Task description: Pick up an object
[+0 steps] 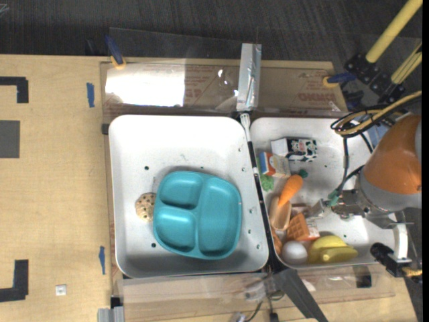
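The bench (47, 180) is light wood with a dark floor (201, 5) behind. The left bin (134, 139) holds a blue plate (198, 213). The right bin (318, 129), near the bench's right edge, holds a carrot (289, 188) and banana (330, 249). The gripper (330, 203) hangs above; I cannot tell its state.

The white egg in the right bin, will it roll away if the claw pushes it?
Probably a little. The white egg looks round and smooth, so it may roll or slip. But the banana and the bin wall sit right beside it, which would likely stop it.
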{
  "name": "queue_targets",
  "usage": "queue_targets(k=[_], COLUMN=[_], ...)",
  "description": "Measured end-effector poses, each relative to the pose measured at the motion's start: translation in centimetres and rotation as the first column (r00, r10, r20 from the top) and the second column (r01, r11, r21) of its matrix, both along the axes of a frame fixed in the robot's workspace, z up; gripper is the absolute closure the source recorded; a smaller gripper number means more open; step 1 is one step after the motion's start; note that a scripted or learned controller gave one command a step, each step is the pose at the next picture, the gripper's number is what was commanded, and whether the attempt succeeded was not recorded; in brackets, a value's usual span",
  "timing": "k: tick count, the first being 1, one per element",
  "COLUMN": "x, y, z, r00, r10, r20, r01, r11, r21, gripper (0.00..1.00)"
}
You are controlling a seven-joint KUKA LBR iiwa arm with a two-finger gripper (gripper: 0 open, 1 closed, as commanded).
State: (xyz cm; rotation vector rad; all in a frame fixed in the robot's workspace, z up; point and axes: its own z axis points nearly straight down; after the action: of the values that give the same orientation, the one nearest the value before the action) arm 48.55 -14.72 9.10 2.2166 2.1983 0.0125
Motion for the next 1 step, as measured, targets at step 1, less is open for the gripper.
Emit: queue_targets(k=[1], x=[6.3], y=[2.12], z=[0.01], r00=[0.992], r10=[0.127], r20=[-0.005], r01=[-0.127], r11=[0.992], r21=[0.001], gripper=[0.0])
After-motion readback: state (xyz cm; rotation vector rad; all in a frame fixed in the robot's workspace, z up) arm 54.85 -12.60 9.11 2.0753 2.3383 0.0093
